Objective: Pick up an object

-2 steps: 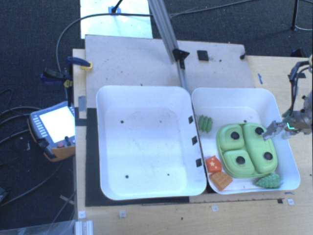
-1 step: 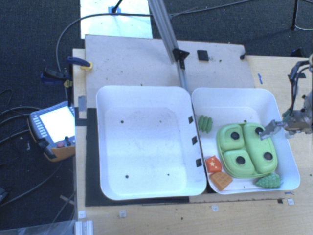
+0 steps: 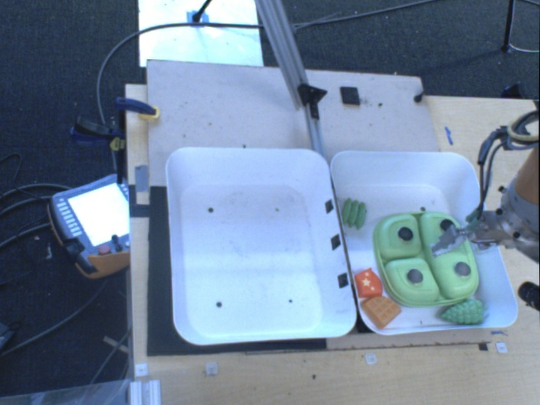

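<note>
Across the surface [image 3: 278,108], left to right:
Far left, off the surface: teach pendant [image 3: 91,224] with lit screen, cables on dark floor; no bearing on the grasp.
Left bin [image 3: 181,226]: white, bare floor.
Right bin [image 3: 396,169]: holds every candidate object.
Near its left wall: small green ridged piece [image 3: 353,213]; lower down, red block [image 3: 369,283] touching orange waffle-like block [image 3: 382,311].
Centre: green four-cup tray [image 3: 426,260], largest item, dark dot in each cup.
Front right corner: green knobbly piece [image 3: 463,312], just beside the tray.
Pincer [image 3: 447,240]: over the tray's upper right cup, low; open or closed, cannot tell; nothing visibly held.
Step, by judgement: approach or descent onto the tray, grasp not yet secured.
Next move needs: tips astride a tray wall or rim, then closing and lifting.
Obstacles: right bin wall close to the wrist; knobbly piece crowding the tray's front edge.
</note>
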### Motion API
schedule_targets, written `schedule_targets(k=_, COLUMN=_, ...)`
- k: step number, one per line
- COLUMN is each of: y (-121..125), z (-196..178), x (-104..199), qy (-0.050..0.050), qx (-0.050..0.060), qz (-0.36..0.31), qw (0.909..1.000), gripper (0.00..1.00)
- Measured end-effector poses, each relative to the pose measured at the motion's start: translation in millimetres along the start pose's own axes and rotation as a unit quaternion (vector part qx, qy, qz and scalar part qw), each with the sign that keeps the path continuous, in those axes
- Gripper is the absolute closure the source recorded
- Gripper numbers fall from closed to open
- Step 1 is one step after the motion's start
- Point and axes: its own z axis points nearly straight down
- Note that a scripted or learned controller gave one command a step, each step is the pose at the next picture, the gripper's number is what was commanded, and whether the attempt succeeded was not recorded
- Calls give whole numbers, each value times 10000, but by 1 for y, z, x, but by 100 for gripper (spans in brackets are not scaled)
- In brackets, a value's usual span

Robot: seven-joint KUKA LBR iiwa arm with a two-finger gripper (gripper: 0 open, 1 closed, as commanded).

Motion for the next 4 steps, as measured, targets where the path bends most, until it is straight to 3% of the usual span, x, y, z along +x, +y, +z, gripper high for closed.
schedule_targets(k=2, y=5, z=56, x=-6, qy=-41, qx=-96, qz=-9, qw=9999, gripper=0)
schedule_targets(k=3, y=6, z=45, x=-6, qy=-43, qx=-114, qz=0, qw=9999, gripper=100)
schedule_targets(k=4, y=3, z=-1, x=-1, qy=-12, qx=-32, qz=-19, qw=10000, gripper=100)
